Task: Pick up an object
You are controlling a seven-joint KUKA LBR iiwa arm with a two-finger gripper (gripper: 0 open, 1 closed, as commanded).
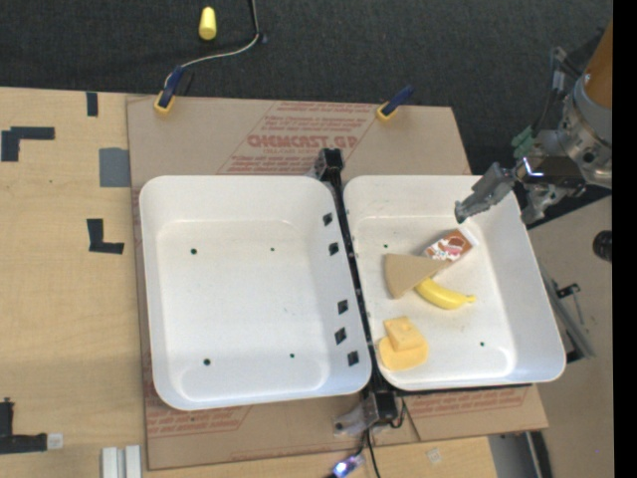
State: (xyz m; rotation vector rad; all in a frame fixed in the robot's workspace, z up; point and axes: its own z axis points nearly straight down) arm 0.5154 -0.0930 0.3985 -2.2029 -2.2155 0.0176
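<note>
The right bin point(518, 361) holds several small objects. A red and white packet point(448, 248) lies near its middle, with a tan wedge point(401, 273) to its left and a small yellow banana point(445, 295) just below. A yellow block piece point(403, 343) sits at the bin's front left. My gripper point(513, 199) hangs over the bin's far right corner, above and to the right of the packet. It is open, with nothing between its fingers. One grey finger point(485, 195) points down-left toward the packet without touching it.
The left bin point(169, 297) sits beside the right one, joined by a black divider point(338, 257). Both rest on a cardboard sheet point(289, 137) held by clamps. A yellow item point(207, 23) and a cable lie on the dark floor beyond.
</note>
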